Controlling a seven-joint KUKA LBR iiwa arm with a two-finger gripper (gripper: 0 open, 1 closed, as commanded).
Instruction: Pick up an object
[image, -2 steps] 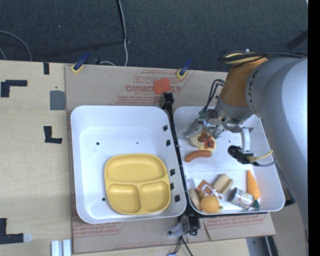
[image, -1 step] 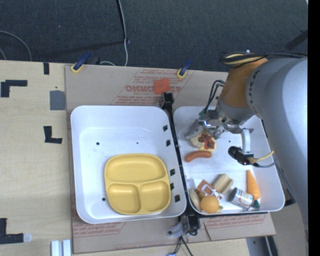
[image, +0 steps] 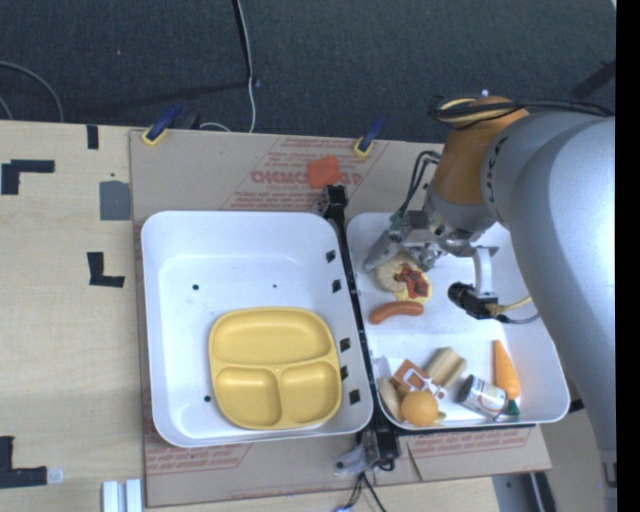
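My gripper (image: 406, 258) hangs low over the far part of the right bin (image: 535, 335), and its fingers look spread open. Just in front of it and partly under it, a small yellow and red toy food piece (image: 412, 282) lies on the bin floor. I see nothing lifted between the fingers. A red-brown sausage (image: 397, 312) lies a little nearer, toward the bin's left wall. An orange carrot (image: 506, 368) rests by the right wall. A small can (image: 484, 396), a tan bread piece (image: 445, 366) and an orange fruit (image: 421, 408) crowd the front edge.
The left bin (image: 175, 250) holds a yellow divided plate (image: 274, 364) in its front half. A black divider (image: 349, 290) runs between the two bins. The bulky grey arm (image: 570, 220) with its orange band (image: 468, 160) covers the right bin's far right side.
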